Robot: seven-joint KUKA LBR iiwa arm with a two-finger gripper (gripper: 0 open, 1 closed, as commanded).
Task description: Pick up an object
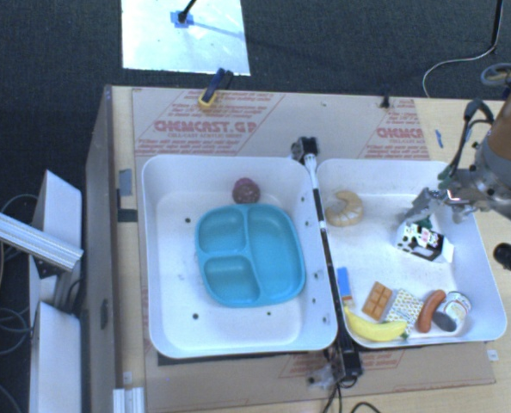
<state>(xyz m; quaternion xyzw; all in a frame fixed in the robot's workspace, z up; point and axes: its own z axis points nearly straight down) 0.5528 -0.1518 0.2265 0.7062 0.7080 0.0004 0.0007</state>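
My gripper (441, 212) hangs over the right bin (475, 256), near its far right side, with its fingers spread open and nothing between them. Just below it lies a small black-and-white carton (421, 240). A croissant (346, 207) sits at the bin's far left. Along the near edge lie a banana (374, 327), an orange waffle block (378, 299), a patterned packet (403, 304), a red sausage (429, 311) and a small can (452, 310).
The left bin (174, 231) holds a blue divided plate (249, 255) and a brown ball (246, 191). A black-and-white bar (316, 196) runs along the wall between the bins. A blue piece (342, 282) lies beside that wall.
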